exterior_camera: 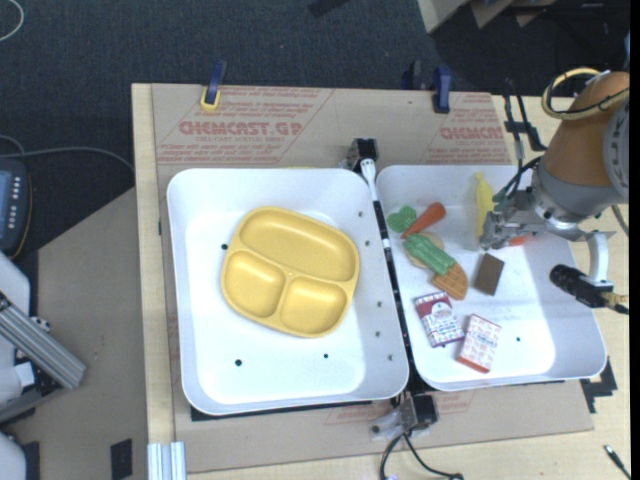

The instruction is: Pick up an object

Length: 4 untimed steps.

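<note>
Brown block lies below the gripper, long axis near-vertical.

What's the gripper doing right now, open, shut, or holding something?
Gripper: low in the right bin, above the brown block; open or shut cannot be told.

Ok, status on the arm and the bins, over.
Pincer low in right bin, above brown block. Nothing seen gripped. Toy food and small packets close by. Yellow tray fills left bin.
</note>
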### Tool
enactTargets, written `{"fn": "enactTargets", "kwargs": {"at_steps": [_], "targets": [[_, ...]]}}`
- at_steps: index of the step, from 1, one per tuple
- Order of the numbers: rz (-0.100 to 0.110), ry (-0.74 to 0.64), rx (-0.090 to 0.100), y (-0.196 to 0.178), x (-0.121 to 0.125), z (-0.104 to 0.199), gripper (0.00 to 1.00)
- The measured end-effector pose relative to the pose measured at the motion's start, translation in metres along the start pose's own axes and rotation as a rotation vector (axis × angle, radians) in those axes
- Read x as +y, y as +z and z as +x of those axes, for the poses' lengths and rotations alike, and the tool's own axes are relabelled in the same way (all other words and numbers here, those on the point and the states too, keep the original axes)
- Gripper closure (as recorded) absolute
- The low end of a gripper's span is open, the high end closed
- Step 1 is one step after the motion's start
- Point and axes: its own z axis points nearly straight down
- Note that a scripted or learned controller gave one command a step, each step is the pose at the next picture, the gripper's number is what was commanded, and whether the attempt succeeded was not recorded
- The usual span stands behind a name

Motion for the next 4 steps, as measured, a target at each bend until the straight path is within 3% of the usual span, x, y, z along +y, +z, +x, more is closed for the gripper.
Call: {"fn": "enactTargets", "kwargs": {"at_steps": [3, 4], "targets": [[-0.005, -0.001, -0.002, -0.132, 0.010, 0.016, 1.00], [0.001, -0.007, 0.003, -0.142, 0.007, 0.075, 1.00]]}}
